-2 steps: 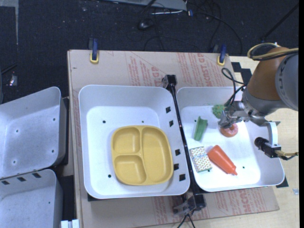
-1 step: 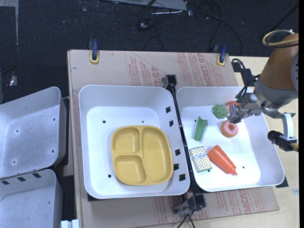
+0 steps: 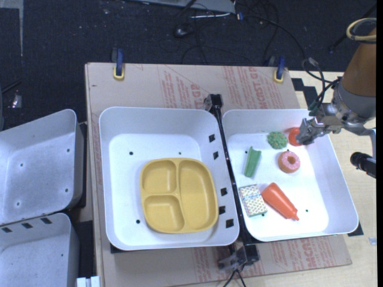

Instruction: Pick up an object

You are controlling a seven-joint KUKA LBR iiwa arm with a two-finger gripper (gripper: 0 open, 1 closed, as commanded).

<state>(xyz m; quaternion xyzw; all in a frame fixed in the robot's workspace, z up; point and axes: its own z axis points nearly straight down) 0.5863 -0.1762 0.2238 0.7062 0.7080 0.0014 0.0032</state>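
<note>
The right bin [image 3: 335, 214] holds a green bumpy piece [image 3: 276, 139], a small red object [image 3: 293, 137], a pink ring-shaped donut [image 3: 289, 161], a green stick-shaped piece [image 3: 252, 162], an orange carrot-like cone [image 3: 280, 200] and a small patterned block [image 3: 252, 200]. My gripper [image 3: 306, 131] is low over the bin's upper right corner, right against the red object and partly covering it. The green bumpy piece lies just left of it.
The left bin [image 3: 119, 160] carries a yellow divided plate [image 3: 178, 194]. A black divider [image 3: 224, 160] with clips runs between the two bins. Grey trays [image 3: 36, 160] lie off the bench at the left. Cables trail over the dark floor behind.
</note>
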